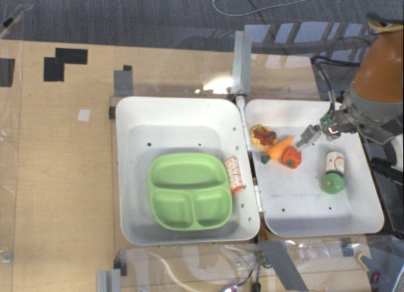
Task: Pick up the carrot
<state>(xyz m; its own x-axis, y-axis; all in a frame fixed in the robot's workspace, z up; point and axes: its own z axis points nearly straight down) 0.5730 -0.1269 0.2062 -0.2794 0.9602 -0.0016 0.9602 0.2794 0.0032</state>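
In the camera view the bench (57,158) carries two shallow white bins side by side. The left bin (136,120) holds a green divided plate (189,191), with a small packet printed in red and white (234,174) lying at the plate's right edge against the bin's wall. The right bin (315,215) holds the carrot (278,147), which lies slantwise in the upper left part, its thick end low and left and its point up and right. It touches a red toy, perhaps a pepper or tomato (291,157), just below it, and sits just beside a yellow and red piece of toy food (262,136) above and to the left. A white bottle with a green cap (334,172) lies well apart to the right. The gripper (307,137) hangs just beyond the carrot's pointed end with nothing between its fingers; how wide it stands I cannot tell from this slant. I judge the step in hand to be the approach, with the grasp not yet made. The next move calls for shifting left over the carrot's middle, turning across its length, and descending without catching the red toy pressed against it.
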